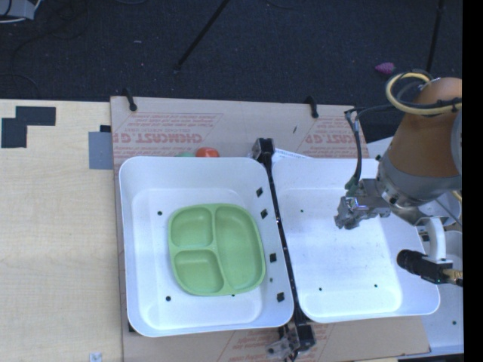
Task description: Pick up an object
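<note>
A grey robot arm (423, 149) reaches in from the right over two white bins on a wooden counter (53, 232).

From above, a green three-compartment tray (216, 249) lies flat in the middle of the left bin (143, 202). The gripper (349, 216) hangs over the right bin (339, 277), well apart from the tray; whether its fingers are open or closed cannot be told, and nothing shows between them. A small orange object (207, 153) sits just behind the left bin's far rim.

The green divided plate (216, 249) looks like smooth, slightly shiny plastic. Both white bins (143, 292) look like smooth plastic too. The brown board (226, 130) under them looks like matt cardboard. The gripper (349, 216) looks like grey metal.
</note>
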Tool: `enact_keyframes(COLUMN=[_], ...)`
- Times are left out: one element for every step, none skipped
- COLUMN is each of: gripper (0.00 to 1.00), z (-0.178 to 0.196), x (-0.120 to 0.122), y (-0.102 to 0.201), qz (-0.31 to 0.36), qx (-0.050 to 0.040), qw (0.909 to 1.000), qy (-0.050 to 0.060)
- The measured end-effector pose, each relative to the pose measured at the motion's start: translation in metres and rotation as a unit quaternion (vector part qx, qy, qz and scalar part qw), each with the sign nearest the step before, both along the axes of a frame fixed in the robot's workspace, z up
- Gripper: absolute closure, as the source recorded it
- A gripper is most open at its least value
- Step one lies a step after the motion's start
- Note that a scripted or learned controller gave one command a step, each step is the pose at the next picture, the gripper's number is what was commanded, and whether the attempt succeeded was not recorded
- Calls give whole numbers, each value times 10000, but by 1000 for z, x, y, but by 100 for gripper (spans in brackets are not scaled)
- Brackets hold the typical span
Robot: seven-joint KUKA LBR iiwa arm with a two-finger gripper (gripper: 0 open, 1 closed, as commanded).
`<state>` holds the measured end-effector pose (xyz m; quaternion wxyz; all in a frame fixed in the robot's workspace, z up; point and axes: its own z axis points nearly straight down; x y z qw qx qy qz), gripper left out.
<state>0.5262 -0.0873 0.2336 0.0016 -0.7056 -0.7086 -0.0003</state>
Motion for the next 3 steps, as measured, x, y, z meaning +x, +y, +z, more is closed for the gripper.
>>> enact_keyframes(gripper=[100,100,100], z=[-5,4,-10], x=[4,8,14], y=[42,96,152], qz=[-5,5,1], qx=[-1,-1,-8], qw=[10000,10000,10000], qy=[12,4,12])
